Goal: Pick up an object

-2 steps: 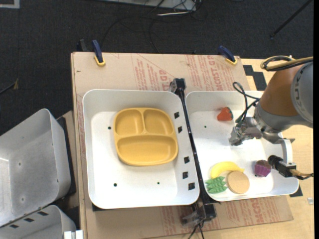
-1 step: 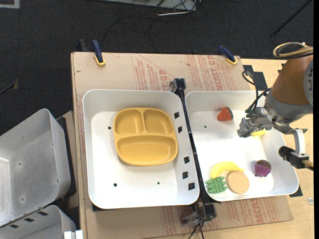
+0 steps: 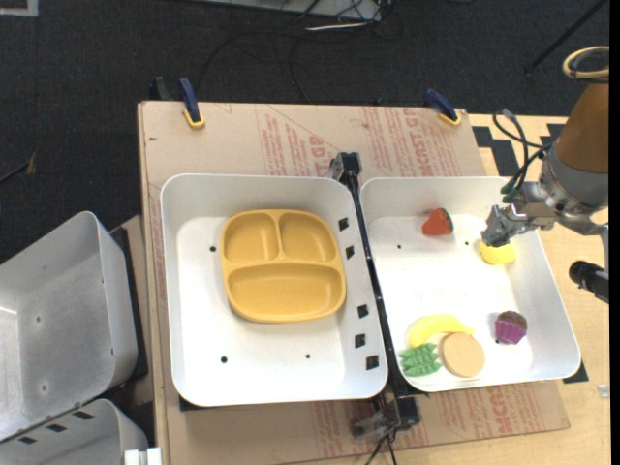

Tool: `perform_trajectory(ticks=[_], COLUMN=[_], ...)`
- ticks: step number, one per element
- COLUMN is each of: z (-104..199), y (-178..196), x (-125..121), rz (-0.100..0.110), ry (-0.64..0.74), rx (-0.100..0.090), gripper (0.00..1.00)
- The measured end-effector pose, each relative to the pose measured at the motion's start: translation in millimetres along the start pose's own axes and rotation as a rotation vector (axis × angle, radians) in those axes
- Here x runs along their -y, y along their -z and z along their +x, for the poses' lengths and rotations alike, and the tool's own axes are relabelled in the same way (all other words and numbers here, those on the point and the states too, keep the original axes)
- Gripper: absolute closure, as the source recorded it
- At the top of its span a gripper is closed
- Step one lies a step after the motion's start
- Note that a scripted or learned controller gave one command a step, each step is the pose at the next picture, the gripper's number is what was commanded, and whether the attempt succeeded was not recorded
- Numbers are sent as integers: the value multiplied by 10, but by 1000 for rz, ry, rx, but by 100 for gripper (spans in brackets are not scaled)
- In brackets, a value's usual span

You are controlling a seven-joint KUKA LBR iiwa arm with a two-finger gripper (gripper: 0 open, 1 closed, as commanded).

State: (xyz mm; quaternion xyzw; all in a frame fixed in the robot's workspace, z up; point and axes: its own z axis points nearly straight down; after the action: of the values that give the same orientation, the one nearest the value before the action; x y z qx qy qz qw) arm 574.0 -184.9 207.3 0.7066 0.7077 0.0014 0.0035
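Jaws: state can't be told; gripper (image 3: 501,232) seen over yellow piece (image 3: 498,253), right bin's (image 3: 557,289) upper right.
Room: bare floor mid-bin.

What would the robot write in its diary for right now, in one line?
gripper low in right bin | directly over yellow piece | grasp unconfirmed | strawberry untouched | yellow tray in left bin
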Motion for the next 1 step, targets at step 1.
perform_trajectory(ticks=[1], z=[-3], y=[327], x=[-14], rz=[2], ry=[1], rx=[-1], gripper=[100])
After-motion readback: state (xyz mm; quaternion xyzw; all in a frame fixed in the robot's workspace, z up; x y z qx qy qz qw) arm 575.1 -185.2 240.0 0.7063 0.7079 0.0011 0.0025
